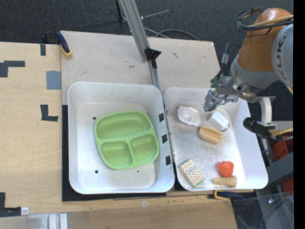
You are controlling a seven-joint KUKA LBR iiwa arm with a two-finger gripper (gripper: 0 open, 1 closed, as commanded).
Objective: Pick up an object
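The right bin point(188, 97) holds several small items: a clear crumpled cup point(188, 115), a white cylinder point(219, 120), a tan bread-like block point(210, 135), a red tomato-like toy point(226, 168), an ice cream cone point(224, 181) and a patterned packet point(192, 172). My gripper point(212, 102) hangs over the bin's upper right part, just above and left of the white cylinder. Nothing shows between its fingers.
The left bin point(78, 128) contains a green divided plate point(127, 139). A metal pole point(136, 23) slants over the bench behind the bins. A yellow-and-blue clamp point(64, 44) sits at the bench's back left corner.
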